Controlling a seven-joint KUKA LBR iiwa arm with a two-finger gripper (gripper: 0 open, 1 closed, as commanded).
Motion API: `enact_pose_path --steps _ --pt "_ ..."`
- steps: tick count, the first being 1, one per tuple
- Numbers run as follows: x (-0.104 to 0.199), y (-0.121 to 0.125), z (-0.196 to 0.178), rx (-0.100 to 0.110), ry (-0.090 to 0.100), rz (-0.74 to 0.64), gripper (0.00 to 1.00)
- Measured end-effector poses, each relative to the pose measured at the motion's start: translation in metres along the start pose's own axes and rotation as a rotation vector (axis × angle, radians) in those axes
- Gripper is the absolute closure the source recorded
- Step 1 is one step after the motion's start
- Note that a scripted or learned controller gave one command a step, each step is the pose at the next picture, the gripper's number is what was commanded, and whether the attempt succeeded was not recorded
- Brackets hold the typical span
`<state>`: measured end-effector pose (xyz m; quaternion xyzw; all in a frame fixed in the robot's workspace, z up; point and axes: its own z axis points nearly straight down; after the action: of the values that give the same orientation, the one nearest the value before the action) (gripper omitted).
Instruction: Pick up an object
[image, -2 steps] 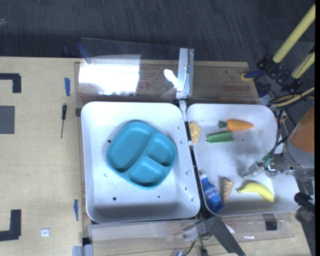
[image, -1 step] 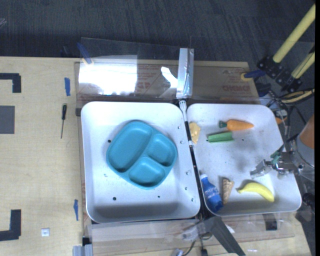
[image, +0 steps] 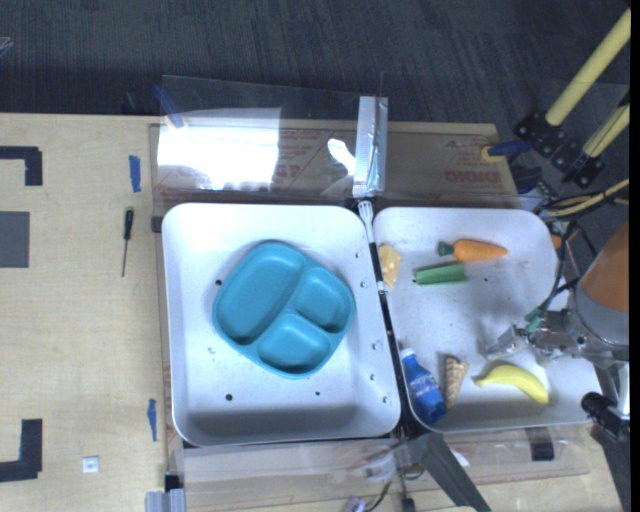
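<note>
Gripper (image: 508, 342) sits just above the banana (image: 515, 381), finger state unclear, can't tell. Banana probably light, smooth plastic; pinch across its middle.

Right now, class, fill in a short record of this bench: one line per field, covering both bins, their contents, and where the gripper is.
left bin: holds a blue divided plate
right bin: holds the loose items below
far side: carrot beside a green piece
by the divider: small yellow item
near side: blue bottle, cone, banana
gripper: inside the right bin, just above the banana in the picture
held object: none visible between the fingers
</note>
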<state>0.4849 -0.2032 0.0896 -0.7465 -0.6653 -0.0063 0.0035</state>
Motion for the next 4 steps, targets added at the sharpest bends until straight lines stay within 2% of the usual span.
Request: enact_pose_path --steps 1,2,3,4 --pt "0.054 0.013 -0.007 0.001 -0.013 -0.043 0.0" --pt "0.005 0.085 0.0 0.001 0.004 -0.071 0.0" --pt "0.014 0.128 -0.064 -0.002 -0.015 0.17 0.0" --pt "0.024 0.181 -0.014 -0.015 -0.009 0.195 0.0"
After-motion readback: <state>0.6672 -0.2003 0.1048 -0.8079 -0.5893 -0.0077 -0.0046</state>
